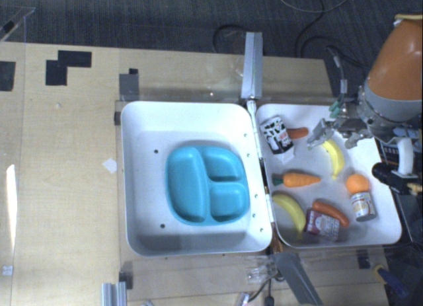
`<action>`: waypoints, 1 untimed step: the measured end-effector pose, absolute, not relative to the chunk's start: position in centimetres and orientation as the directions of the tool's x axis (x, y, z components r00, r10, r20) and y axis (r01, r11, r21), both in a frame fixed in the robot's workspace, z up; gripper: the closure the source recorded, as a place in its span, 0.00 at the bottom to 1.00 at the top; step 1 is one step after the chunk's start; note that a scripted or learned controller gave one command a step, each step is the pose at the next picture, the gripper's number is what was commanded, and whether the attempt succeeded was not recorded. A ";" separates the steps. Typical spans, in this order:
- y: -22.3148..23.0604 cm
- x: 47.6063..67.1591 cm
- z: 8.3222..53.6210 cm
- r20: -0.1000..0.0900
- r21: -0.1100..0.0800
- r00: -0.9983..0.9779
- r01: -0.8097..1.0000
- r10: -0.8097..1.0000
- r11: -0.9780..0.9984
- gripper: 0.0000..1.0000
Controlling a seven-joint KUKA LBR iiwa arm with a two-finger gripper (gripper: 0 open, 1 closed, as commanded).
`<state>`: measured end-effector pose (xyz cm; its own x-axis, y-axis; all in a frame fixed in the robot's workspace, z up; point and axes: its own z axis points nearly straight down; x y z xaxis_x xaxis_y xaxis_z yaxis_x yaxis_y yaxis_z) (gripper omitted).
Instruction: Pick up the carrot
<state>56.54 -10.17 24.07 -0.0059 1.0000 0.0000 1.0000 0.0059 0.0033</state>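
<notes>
The carrot (299, 180) is lying on its side on the floor of the right bin (390, 232), near that bin's left wall, with its green stub pointing left and its orange body running to the right. It is sitting apart from the pincer (338, 134), which is hovering above the upper middle of the same bin, up and to the right of the carrot, with a yellow banana (335, 158) lying between the two. Nothing is sitting between the pincer's fingers; they are standing spread apart, one grey finger slanting down to the left and another to the right.

The arm (396, 67) is reaching in from the right, its rounded orange band looming over the bin's upper right corner and the grey wrist below it leaning left toward the pincer.

The carrot is looking short and plump, bright orange with a dark green top. Around it, a second banana (291, 209) is lying just below, a small white carton (277, 136) is standing above it, and an orange-lidded jar (360, 197) is resting to its right. In the left bin (142, 166) a blue divided tray (207, 184) is lying on the counter (66, 186) side.
</notes>
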 end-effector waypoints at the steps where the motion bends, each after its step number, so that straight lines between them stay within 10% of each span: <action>1: -8.4 51.4 9.8 0.000 0.003 0.045 0.999 0.999 -0.045 0.00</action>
<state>51.42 -8.42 9.79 0.0455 0.9990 0.0003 0.9990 -0.0455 0.0028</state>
